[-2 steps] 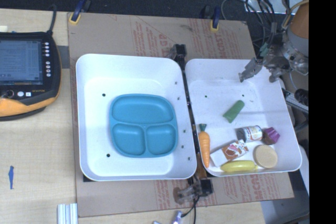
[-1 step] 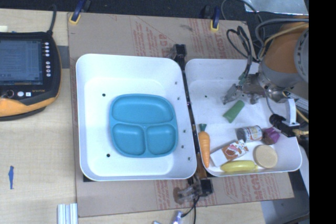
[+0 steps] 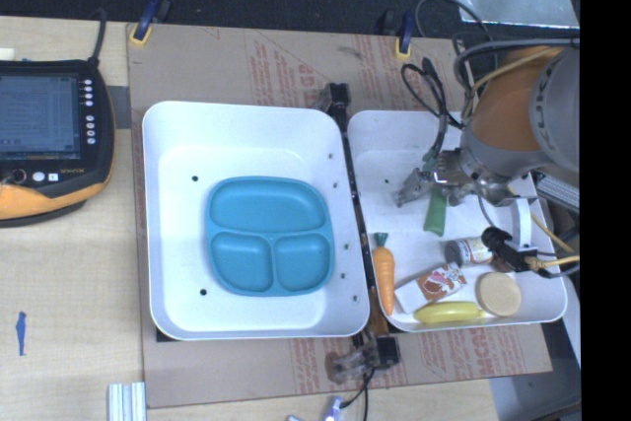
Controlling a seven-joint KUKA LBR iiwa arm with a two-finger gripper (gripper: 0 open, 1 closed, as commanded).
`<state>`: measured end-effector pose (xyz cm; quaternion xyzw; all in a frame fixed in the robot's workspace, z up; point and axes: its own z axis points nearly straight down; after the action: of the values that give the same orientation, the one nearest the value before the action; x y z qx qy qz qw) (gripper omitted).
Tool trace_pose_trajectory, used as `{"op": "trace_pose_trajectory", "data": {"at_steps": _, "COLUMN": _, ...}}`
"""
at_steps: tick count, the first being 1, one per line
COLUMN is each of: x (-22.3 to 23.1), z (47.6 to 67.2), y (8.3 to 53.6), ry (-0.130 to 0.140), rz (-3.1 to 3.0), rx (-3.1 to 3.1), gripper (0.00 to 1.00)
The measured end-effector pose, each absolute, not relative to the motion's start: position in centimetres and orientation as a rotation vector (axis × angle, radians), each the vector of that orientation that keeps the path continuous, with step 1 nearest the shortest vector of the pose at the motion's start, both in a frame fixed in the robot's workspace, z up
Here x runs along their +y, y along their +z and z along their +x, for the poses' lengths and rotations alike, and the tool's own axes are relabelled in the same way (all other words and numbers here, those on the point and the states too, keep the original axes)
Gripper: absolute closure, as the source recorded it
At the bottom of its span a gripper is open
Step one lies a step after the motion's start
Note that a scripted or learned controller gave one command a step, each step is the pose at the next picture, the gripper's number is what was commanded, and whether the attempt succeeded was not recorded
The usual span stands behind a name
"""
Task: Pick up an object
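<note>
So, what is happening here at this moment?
A grey robot arm with an orange band reaches from the right over the right white bin. Its gripper hangs low in that bin, beside a green object; whether it grips anything cannot be told. A carrot, a banana, a small packet and a round beige piece lie along the near side. The left bin holds a blue divided plate.

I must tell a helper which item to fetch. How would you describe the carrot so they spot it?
Look in the right white bin, along its left wall. The carrot lies there lengthwise, orange with a green top, just above the yellow banana.
</note>
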<state>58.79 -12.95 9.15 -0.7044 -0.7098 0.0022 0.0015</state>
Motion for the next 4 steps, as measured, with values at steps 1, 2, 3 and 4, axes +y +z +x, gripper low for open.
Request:
{"op": "trace_pose_trajectory", "data": {"at_steps": 1, "x": -13.1, "z": 58.8, "y": 10.2, "ry": 0.010, "rz": -2.209, "rx": -2.229, "gripper": 1.00}}
{"op": "trace_pose_trajectory", "data": {"at_steps": 2, "x": -13.1, "z": 58.8, "y": 10.2, "ry": 0.012, "rz": -2.208, "rx": -2.231, "gripper": 0.00}}
{"op": "trace_pose_trajectory", "data": {"at_steps": 3, "x": -13.2, "z": 58.8, "y": 11.2, "ry": 0.014, "rz": -2.208, "rx": -2.232, "gripper": 1.00}}
{"op": "trace_pose_trajectory", "data": {"at_steps": 4, "x": -13.2, "z": 58.8, "y": 11.2, "ry": 0.015, "rz": -2.207, "rx": -2.233, "gripper": 0.00}}
